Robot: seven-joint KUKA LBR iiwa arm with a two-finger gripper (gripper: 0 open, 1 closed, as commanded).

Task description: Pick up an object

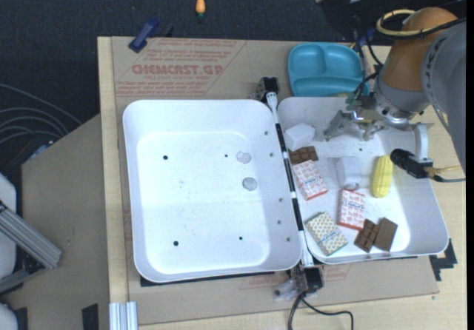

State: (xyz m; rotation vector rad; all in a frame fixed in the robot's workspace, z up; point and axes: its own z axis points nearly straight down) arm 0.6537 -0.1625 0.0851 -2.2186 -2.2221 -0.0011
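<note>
Pincer (348, 123) hangs wide and holds nothing; picking is not done, white packet (300, 134) lying just beside it.

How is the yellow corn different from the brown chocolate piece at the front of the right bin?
The yellow corn is rounded and long, standing lengthwise up the view; the brown chocolate piece is flat, segmented and lies at a slant. The corn sits near the bin's middle right, the chocolate nearer the front rim. Both lie in the right bin, apart from the gripper.
</note>
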